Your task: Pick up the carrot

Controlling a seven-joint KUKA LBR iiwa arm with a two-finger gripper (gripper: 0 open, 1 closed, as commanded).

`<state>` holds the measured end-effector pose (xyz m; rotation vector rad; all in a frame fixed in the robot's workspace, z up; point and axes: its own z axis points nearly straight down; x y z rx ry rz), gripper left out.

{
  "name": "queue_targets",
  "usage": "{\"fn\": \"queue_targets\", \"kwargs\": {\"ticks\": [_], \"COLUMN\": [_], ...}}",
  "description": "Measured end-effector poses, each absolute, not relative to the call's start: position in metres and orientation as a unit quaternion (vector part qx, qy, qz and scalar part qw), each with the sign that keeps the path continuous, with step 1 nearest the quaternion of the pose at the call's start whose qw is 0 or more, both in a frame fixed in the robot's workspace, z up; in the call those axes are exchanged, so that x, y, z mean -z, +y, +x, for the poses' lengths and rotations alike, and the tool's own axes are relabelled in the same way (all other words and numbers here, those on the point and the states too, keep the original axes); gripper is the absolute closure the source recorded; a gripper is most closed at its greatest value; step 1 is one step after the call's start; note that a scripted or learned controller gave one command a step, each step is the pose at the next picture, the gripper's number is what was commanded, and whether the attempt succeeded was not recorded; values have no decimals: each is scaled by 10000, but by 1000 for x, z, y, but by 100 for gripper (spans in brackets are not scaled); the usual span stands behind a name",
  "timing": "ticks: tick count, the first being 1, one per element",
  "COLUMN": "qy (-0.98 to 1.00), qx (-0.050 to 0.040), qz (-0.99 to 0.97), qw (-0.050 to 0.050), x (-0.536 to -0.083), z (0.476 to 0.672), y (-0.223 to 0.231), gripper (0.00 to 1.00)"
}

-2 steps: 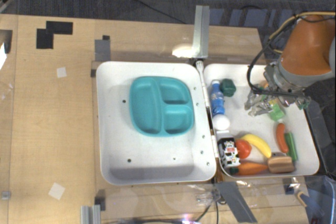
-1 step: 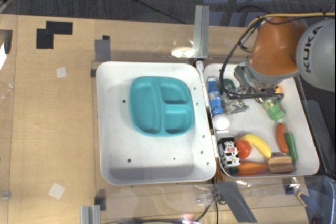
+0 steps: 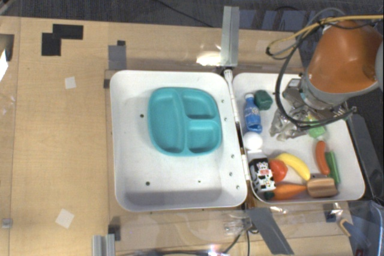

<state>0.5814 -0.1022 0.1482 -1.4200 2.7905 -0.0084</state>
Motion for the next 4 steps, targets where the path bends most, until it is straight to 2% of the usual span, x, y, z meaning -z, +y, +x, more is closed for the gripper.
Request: {"fn": "queue_targets", "kwargs": {"ticks": [1,2,3,4], "qy": [8910,8793,8995,8673], "qx": [16,51,98,39], "qz": [-4540,-4762,-4366,-4978], "qw": [46,64,104,56], "x": [-147,-90,-92,-144], "z": [581,514,494,552], "y": [-101,-139,-119,-151], "gripper": [0,0,0,0]}}
